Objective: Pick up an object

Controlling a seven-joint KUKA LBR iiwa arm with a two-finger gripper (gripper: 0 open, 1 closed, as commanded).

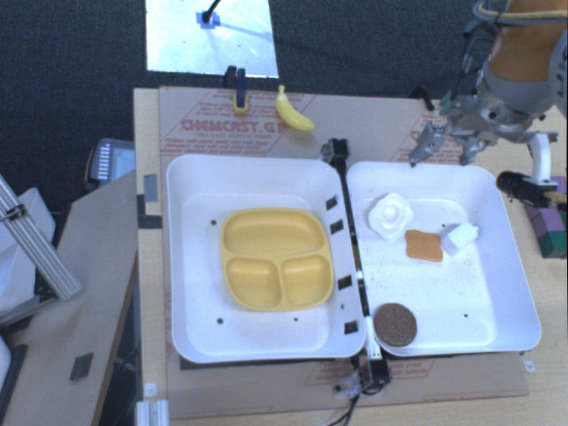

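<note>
Gripper (450,146) open (above bin's far rim (426,167)).

— In the right bin (510,264)?
— Four pieces: white fried egg (390,215) near the left wall; orange toast slice (424,246) just right of it, lying flat; small white block (460,237) touching the toast's right corner.
— And toward the front?
— Round brown cookie (395,324), flat, near the front-left corner, well apart from the rest.

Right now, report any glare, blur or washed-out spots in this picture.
Camera view: the bright sheet above the bench is glared nearly white; the fried egg barely stands out against the right bin; the gripper looks soft; the yellow tray reads clearly.
</note>
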